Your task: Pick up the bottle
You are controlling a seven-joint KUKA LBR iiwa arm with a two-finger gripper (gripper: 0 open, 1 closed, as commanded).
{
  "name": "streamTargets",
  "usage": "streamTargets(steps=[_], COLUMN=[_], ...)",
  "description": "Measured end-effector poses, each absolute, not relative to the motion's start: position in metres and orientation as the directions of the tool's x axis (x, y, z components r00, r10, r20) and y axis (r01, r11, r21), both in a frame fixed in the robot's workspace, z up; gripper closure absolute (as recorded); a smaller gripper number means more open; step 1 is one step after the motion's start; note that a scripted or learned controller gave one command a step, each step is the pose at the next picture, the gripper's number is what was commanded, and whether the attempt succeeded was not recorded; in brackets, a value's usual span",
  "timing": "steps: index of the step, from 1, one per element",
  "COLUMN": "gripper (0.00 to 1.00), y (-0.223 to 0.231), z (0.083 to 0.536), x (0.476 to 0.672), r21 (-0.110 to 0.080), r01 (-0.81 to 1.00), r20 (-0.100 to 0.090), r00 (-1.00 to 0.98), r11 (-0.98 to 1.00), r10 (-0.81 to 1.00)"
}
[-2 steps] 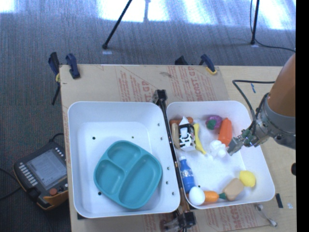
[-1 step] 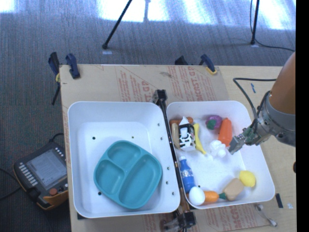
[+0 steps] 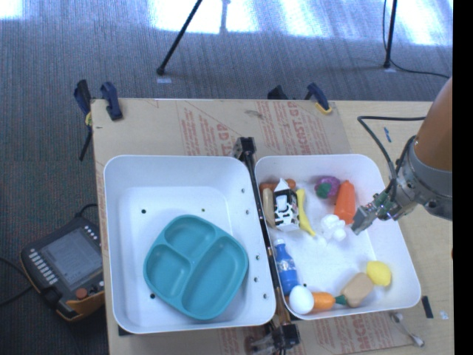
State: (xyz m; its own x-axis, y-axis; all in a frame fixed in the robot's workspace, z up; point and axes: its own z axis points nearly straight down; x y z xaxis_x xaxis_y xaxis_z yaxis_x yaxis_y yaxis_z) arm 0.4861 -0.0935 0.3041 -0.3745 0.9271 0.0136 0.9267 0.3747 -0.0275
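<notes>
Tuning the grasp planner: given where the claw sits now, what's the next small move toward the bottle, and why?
Probably translate the claw toward the left side of the right white bin, stopping above the blue plastic bottle with the white cap. The claw hovers near the bin's right wall, beside the orange carrot, while the bottle lies flat along the left wall, with a white egg at its near end.

The bottle [image 3: 286,267] lies against the right bin's [image 3: 410,271] left wall, hemmed by the egg [image 3: 301,299] below and milk carton [image 3: 285,209] above, with bare floor to its right.
</notes>
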Motion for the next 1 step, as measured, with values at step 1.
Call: streamTargets(steps=[1], gripper=[1.00], y=[-0.0933], z=[0.3110], x=[0.4871], r21=[-0.032], r01=[0.924], r20=[0.016], r00=[-0.381], r11=[0.382], r10=[0.924])
